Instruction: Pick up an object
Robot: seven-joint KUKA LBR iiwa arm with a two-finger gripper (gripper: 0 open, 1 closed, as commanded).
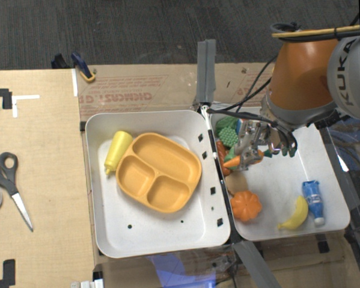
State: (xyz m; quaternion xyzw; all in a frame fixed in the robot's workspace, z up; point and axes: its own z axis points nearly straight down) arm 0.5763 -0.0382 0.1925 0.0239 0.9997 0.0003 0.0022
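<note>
**Claw low over the toys at the right bin's left wall**

Nearest the camera, at the front of the right bin point(328, 223), an orange pumpkin point(246, 205) is seen against the bin's left wall, with a yellow banana point(295, 215) to its right and a blue tube point(313, 201) just beside the banana. Farther back along the same wall, a carrot point(235, 161) and a green piece point(227, 130) are seen. The claw point(250, 150) is positioned just right of the carrot; whether its fingers are spread or closed cannot be told, and nothing is seen between them. Left of the right bin, the left bin point(106, 228) is occupied by a yellow divided plate point(159, 171) and a yellow bottle point(116, 151). Well left of both bins, scissors point(10, 185) are laid on the desk point(40, 238).
</note>
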